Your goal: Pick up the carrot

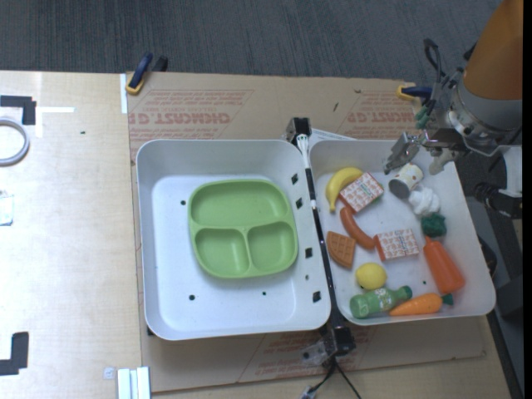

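Observation:
The carrot [418, 305] is a tapered orange piece with a small green stub at its right end. It lies flat along the front edge of the right bin [474, 223], touching a green bottle [376, 302] at its tip. My gripper [417, 158] hangs over the far right part of that bin, well behind the carrot. Its fingers are open, with nothing between them. A small white cup [406, 177] lies just below the fingers.
A thicker orange-red vegetable [443, 266] with a green leafy top [432, 224] lies just behind the carrot. The right bin also holds a banana [339, 183], two printed boxes [362, 193], a sausage [357, 229], a waffle [341, 248] and a lemon [371, 275]. A green divided plate [243, 228] sits in the left bin.

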Controlling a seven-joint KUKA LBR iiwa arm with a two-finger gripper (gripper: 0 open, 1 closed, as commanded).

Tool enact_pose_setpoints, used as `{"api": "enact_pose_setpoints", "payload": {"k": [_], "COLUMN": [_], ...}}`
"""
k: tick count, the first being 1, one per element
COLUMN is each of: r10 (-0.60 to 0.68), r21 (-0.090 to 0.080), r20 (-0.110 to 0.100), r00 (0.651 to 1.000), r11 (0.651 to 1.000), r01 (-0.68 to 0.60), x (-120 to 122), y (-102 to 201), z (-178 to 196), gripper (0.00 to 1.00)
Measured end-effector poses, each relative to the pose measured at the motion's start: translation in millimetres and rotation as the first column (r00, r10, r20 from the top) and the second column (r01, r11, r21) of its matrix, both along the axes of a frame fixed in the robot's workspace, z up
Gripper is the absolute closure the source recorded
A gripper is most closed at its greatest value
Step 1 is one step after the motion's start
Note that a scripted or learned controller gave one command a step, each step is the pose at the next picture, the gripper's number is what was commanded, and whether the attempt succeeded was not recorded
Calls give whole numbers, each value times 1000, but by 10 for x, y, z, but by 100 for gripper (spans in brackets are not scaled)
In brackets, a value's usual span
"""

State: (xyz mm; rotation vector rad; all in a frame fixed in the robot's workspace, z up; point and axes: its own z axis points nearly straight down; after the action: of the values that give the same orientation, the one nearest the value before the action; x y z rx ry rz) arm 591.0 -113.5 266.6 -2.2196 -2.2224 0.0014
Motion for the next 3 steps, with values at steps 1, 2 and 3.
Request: {"api": "enact_pose_setpoints", "payload": {"k": [1, 2, 3], "r10": [-133, -326, -58], "r21": [0, 0, -1], "r20": [0, 0, 2], "r00": [991, 945, 998], "r11": [991, 945, 998], "r01": [133, 326, 58], "x": [-926, -1127, -741], "y": [589, 1374, 847], "z": [-426, -499, 265], "gripper": [0, 0, 0]}}
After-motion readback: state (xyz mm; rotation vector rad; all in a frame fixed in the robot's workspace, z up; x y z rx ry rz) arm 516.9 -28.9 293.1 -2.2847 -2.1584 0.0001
